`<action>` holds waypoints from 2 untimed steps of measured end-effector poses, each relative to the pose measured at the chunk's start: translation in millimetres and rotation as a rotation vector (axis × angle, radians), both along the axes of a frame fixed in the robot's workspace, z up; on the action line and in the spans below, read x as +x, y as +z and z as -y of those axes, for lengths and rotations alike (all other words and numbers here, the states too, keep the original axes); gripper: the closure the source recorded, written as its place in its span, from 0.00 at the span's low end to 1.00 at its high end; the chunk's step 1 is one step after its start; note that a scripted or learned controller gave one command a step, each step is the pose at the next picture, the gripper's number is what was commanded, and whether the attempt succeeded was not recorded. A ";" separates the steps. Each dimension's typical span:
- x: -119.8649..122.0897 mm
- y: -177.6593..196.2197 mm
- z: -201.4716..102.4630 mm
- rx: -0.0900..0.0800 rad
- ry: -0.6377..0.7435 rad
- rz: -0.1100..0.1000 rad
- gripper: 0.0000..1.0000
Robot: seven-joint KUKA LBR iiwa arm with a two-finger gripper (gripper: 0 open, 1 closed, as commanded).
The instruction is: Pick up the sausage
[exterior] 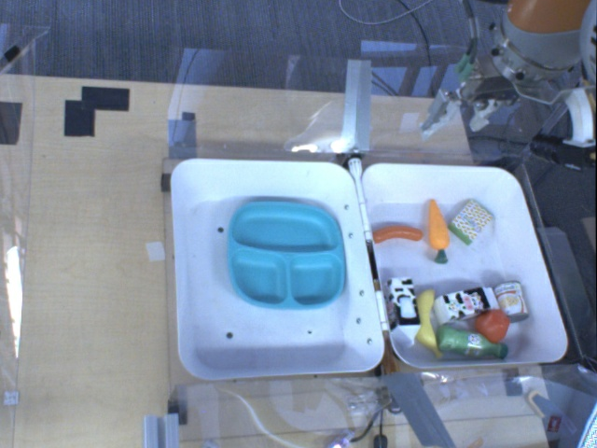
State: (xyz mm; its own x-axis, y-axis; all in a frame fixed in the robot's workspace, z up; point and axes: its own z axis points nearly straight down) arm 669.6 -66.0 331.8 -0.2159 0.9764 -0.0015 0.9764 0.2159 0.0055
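1. The sausage (397, 234) lies loose in the right bin (522, 194), beside the carrot (437, 229), with room around it.
2. The end effector (443, 112) hovers beyond the bin's far rim; whether it is spread cannot be told.

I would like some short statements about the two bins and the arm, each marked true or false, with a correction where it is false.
1. The sausage lies in the right bin. True.
2. The blue tray sits in the right bin. False: it sits in the left bin.
3. The sausage lies left of the carrot. True.
4. The gripper holds the sausage. False: the gripper is above the far edge of the right bin, apart from the sausage, which lies on the bin floor.
5. The banana lies at the far edge of the right bin. False: it lies near the near edge, beside the green bottle.
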 end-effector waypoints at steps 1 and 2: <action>-0.2 106.3 -10.6 -0.003 0.290 0.004 0.00; -61.8 106.0 -58.8 -0.003 0.409 0.004 0.00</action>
State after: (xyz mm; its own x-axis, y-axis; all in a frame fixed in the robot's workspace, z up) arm 607.8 -7.1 437.8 -0.5863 0.8101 -0.0054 0.8101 0.5863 0.0077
